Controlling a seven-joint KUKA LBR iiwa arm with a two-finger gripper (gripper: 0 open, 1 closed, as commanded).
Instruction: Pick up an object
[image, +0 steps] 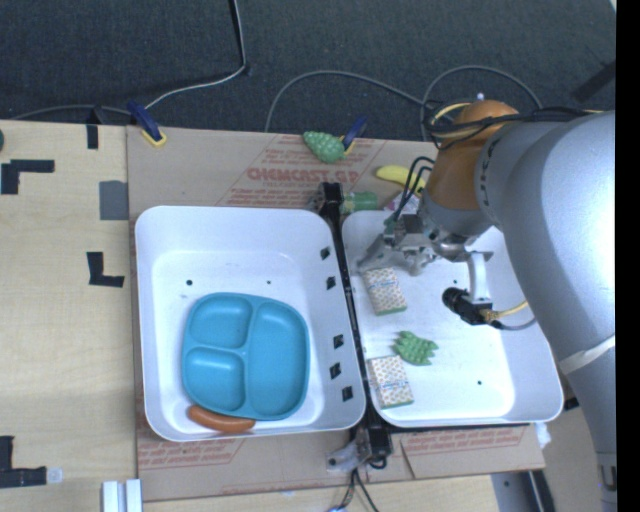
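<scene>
A: Where did the gripper (398, 250) sit?

B: Low over the back of the right bin (520, 400), by the divider. Whether it was released or clenched could not be told; the wrist hid that part.

A: And the nearest thing to pick?

B: A small patterned packet (384, 291) lay just below the gripper, toward the front edge of the bin, close beside it and apparently not touching. Its long axis ran roughly front to back, slightly tilted.

A: Anything else within reach?

B: Farther the same way lay a green leafy toy (414, 347), and beyond that a second packet (390, 381) near the front wall. In the left bin (160, 240), well apart across the divider, sat a blue plate (245, 355) with an orange sausage (221, 420) at its front rim.

A: So the move?

B: Judging by that, a short shift forward and down onto the near packet, closing across its narrow width.
</scene>
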